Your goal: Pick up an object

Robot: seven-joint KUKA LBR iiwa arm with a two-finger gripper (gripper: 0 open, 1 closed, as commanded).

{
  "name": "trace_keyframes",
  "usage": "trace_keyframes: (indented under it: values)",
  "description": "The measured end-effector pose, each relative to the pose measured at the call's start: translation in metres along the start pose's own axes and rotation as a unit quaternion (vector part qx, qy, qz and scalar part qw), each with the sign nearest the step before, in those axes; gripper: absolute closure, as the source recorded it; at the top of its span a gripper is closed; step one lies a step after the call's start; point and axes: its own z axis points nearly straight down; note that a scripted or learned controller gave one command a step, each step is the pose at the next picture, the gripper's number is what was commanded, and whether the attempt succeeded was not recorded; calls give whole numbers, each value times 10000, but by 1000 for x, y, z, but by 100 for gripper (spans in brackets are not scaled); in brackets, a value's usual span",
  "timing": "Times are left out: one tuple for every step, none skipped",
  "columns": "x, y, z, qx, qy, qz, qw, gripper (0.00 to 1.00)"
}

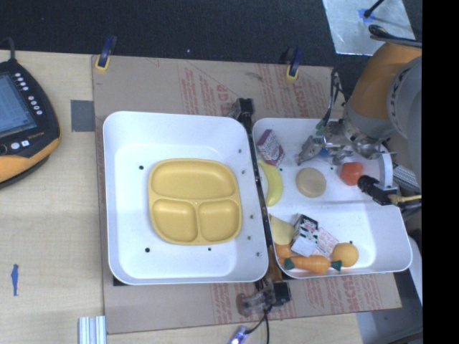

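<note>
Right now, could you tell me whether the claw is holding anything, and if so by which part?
Nothing shows between the fingers of the claw. It hangs over the right bin, above the beige disc; whether the fingers are open cannot be told.

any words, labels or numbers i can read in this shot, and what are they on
Nothing here reads clearly.
Cardboard sheet under the bins: rows of faint red print, too blurred to read.
Small packet in the right bin: printed, too small to read.
Black and white card in the same bin: markings, not readable.
Handheld controller at the left: lit screen and buttons, no text can be made out.
</note>
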Motion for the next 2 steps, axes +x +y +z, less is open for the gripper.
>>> trace_keyframes:
  values:
    - [-53,13,-25,-8,-3,3,10000,0]
    - [-52,-28,1,10,-8,-15,10000,0]
